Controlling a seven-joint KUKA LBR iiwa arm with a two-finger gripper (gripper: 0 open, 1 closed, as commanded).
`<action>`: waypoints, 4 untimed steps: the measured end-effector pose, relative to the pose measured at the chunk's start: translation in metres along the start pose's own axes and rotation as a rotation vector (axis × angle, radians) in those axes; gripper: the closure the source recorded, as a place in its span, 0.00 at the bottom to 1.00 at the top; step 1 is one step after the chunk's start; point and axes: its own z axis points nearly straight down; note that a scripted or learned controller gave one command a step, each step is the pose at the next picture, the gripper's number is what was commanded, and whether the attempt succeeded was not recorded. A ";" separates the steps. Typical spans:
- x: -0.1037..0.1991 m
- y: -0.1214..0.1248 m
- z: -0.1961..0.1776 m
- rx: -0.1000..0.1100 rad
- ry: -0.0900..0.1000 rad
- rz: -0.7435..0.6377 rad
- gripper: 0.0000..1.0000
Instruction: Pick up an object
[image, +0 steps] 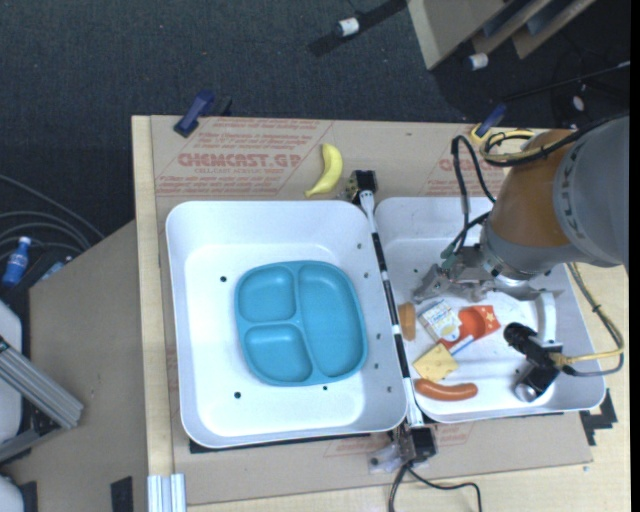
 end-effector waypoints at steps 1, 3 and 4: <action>0.000 0.001 -0.010 -0.002 0.000 0.000 1.00; 0.013 -0.037 -0.001 -0.003 -0.001 -0.001 0.00; 0.013 -0.037 -0.010 -0.002 0.000 0.000 1.00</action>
